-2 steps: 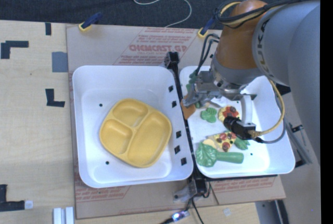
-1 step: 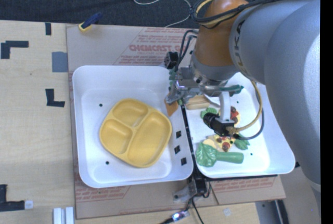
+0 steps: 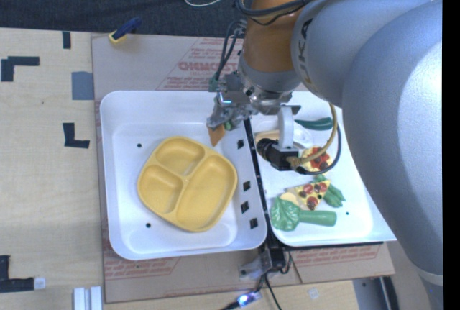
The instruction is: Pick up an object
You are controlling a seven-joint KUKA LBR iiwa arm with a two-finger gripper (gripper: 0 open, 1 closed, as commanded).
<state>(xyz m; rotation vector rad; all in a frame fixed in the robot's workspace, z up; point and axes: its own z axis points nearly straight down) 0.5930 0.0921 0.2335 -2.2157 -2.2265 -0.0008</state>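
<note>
My gripper [image 3: 221, 121] hangs over the back right part of the left bin [image 3: 122, 157], just above the far edge of a yellow divided plate [image 3: 188, 183]. A small orange-brown piece [image 3: 215, 135] sticks out below the fingertips, and the fingers are shut on it. The plate lies flat in the middle of the left bin. The grey arm with its orange band reaches in from the right and hides the back of the right bin.
In the right bin [image 3: 359, 222] lie a green toy vegetable [image 3: 300, 216], a pizza-slice toy [image 3: 310, 191], a red and yellow item [image 3: 318, 155] and a teal piece [image 3: 314, 124]. The bins' shared wall [image 3: 253, 179] runs just right of the gripper.
</note>
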